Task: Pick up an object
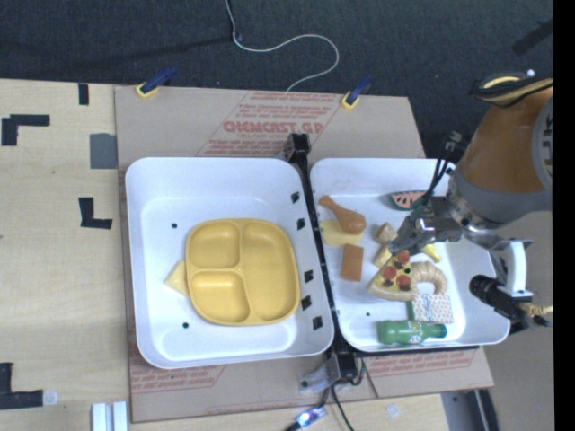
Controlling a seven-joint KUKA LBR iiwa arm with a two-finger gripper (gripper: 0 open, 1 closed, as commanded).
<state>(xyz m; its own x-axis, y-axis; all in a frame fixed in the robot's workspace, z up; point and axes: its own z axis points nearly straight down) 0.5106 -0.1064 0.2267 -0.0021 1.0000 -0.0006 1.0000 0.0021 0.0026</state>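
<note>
Tabletop pale wood with black marks, cardboard sheet under two white bins; dark carpet beyond, a thin cable looping across it.

Left bin: one yellow divided plate, a yellow scrap poking out from under its left edge. Plenty of bare floor round it.

Right bin: crowded. Drumstick near the divider, brown block just below it, watermelon slice toward the far wall, pizza slice mid-bin, croissant touching it on the right, patterned packet, green bottle lying along the near wall.

Fingers low over the middle of the right bin, just above the pizza slice and beside a small tan piece. Cannot tell whether they are parted or closed; dark parts run together. Nothing seen between them.

Likely target: pizza slice or the tan piece, both right under the tool. All look like light, rigid plastic toy food, smooth and probably slippery. Pizza is flat, so take it across its narrow width; it may skid. Drumstick offers a better hold at its thin shank.

Room: neighbours touch on the right side of the pizza; open floor lies to its left, toward the block. Bottle sits tight to the wall, poor access.
</note>
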